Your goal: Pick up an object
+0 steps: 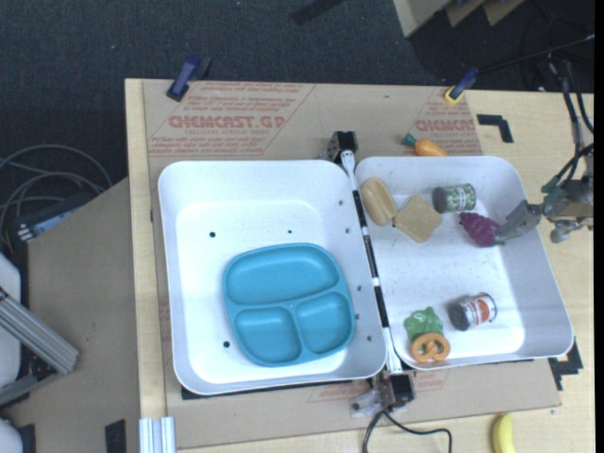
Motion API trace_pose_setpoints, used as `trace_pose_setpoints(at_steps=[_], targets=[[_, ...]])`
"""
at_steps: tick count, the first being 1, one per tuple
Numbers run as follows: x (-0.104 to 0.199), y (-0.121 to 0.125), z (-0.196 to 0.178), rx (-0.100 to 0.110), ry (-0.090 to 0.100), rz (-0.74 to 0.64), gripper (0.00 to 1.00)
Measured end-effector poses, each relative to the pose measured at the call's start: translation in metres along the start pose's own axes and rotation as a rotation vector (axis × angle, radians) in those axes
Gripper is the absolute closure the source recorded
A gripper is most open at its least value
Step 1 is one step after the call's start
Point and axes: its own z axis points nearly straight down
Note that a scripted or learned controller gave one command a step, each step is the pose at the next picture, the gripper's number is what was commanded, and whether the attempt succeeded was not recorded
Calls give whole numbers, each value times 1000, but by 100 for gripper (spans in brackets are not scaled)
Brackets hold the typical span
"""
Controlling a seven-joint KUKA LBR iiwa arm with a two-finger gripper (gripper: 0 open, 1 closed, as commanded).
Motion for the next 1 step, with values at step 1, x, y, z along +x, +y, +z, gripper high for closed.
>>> trace_pose_setpoints(at_steps=[1], targets=[[6, 35, 128, 3, 1, 0, 0]])
